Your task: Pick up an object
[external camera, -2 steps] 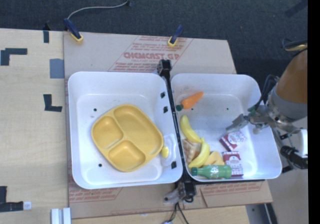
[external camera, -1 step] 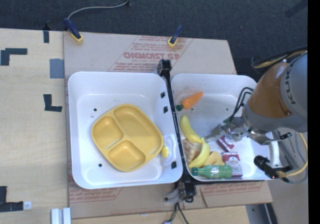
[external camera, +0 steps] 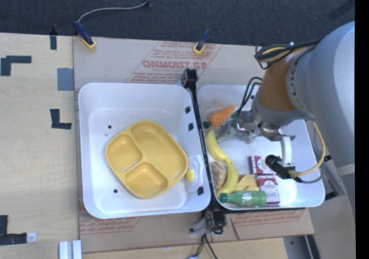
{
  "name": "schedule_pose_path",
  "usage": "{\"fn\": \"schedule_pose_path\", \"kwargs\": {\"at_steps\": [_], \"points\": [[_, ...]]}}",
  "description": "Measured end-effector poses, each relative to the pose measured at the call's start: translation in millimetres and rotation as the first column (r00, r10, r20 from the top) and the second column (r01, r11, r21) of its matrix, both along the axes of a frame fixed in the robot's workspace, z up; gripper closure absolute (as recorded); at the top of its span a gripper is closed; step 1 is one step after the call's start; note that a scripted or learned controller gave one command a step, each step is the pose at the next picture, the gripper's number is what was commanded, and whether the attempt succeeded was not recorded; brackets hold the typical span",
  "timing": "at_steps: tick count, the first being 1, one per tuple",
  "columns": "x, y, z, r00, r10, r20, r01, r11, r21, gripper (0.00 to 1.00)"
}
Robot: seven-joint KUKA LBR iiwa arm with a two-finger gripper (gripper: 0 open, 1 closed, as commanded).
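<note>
Lying nearest the camera, at the front of the right bin (external camera: 314,197), was a green bottle (external camera: 243,198) on its side, cap toward the left; hard and round, likely to roll or slip unless taken across its middle. Just behind it sat a red and white carton (external camera: 264,175), flat, stiff and light, best gripped across its narrow width. Left of that, two yellow bananas (external camera: 218,149) curved along the bin's left wall, with a brownish item (external camera: 218,172) between them that was too small to name; the bananas looked firm yet easily bruised, best held mid-length. Farther back lay an orange carrot (external camera: 220,117), smooth and tapered, prone to slide. The gripper (external camera: 241,127) hung low over the bin just right of the carrot; whether it was apart or together could not be told, and nothing was seen held. In the left bin (external camera: 92,99) rested a yellow divided plate (external camera: 146,158), rigid, graspable at its rim. Beyond the bins, two yellow clamps (external camera: 86,38) pinned cardboard (external camera: 167,62) to the surface (external camera: 34,136).
</note>
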State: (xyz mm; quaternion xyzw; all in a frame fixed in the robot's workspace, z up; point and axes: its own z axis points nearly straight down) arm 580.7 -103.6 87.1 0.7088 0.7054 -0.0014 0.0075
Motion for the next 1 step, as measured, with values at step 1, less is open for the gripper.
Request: {"fn": "schedule_pose_path", "kwargs": {"at_steps": [1], "points": [[74.5, 3.3, 8.1, 1.0, 0.004, -0.005, -0.004, 1.0, 0.006, 0.0]]}}
